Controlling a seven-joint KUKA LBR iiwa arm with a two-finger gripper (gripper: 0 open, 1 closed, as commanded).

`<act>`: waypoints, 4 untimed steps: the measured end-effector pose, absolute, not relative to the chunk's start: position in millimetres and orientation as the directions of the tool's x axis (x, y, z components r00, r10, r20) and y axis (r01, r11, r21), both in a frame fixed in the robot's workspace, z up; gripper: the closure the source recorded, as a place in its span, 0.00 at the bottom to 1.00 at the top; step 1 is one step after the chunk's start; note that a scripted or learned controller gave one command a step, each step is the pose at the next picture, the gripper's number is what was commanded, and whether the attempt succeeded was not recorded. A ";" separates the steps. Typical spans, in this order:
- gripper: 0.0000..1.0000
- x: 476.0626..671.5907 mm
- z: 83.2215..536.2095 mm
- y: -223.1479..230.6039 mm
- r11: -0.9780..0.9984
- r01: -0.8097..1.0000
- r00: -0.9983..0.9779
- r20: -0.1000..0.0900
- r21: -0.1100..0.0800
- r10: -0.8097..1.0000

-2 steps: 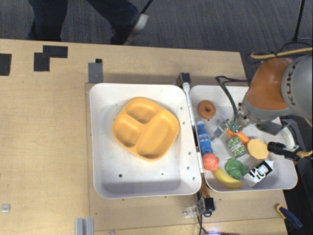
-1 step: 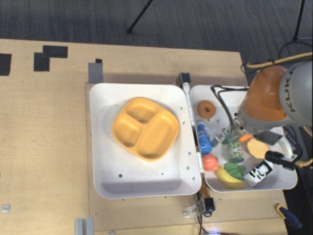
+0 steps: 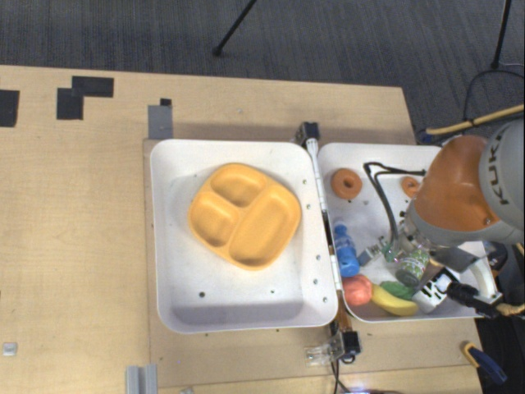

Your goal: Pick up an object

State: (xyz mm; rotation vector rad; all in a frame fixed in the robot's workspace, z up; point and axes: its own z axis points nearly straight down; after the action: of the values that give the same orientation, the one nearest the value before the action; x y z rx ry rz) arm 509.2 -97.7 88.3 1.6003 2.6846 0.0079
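The likeliest thing to lift is the yellow banana (image 3: 397,304), lying at the lower right of the frame along the near wall of the right bin (image 3: 373,212), touching a green piece (image 3: 397,289) just above it and close beside a pink-red ball (image 3: 357,290) to its left. It looks like a moulded toy fruit, so I judge it light, fairly stiff and a little slick; the curved middle, taken across its narrow width, seems the surest hold, though the bin wall crowds one side. The ball would tend to roll out of a pinch. A blue bottle (image 3: 345,251) lies against the bin's left wall, light and rounded, best taken across its body. Two orange rings sit higher up: one (image 3: 347,184) at the upper left of that bin, another (image 3: 409,185) partly behind the arm. The claw (image 3: 408,261) hangs low just above the banana, amid clear, glinting clutter; whether it is spread or closed, or has anything, I cannot tell. In the left bin (image 3: 176,220) rests a yellow divided tray (image 3: 244,215), on the tan tabletop (image 3: 74,245).
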 end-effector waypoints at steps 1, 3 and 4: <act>0.00 492.4 88.4 -105.3 0.732 0.681 -0.732 -0.015 0.011 0.681; 0.00 492.3 88.4 -105.3 0.732 0.682 -0.732 -0.015 0.011 0.682; 0.00 492.2 88.4 -105.3 0.732 0.682 -0.732 -0.015 0.011 0.682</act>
State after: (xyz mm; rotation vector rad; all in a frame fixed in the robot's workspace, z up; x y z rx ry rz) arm 492.2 -105.3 88.4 1.1442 2.9067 0.0073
